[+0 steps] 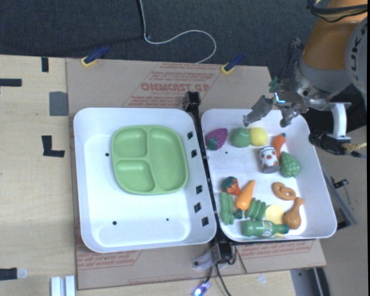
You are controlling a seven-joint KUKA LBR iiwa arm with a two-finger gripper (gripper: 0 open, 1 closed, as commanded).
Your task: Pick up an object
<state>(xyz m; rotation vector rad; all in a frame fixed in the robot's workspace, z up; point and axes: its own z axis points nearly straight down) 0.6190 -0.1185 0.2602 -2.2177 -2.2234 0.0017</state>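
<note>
gripper (272,111): fingers spread, grasping nothing | hovers above far edge of right bin (317,184), near lemon (258,135) | pick not yet made; descent, grasp and lift left

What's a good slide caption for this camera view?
Open gripper hovers above toy food in the right bin; green plate sits left.

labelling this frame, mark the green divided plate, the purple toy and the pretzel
green divided plastic plate (150,160), camera view, middle ridge
purple toy vegetable (216,138), camera view, body
brown toy pretzel (283,192), camera view, centre
</note>
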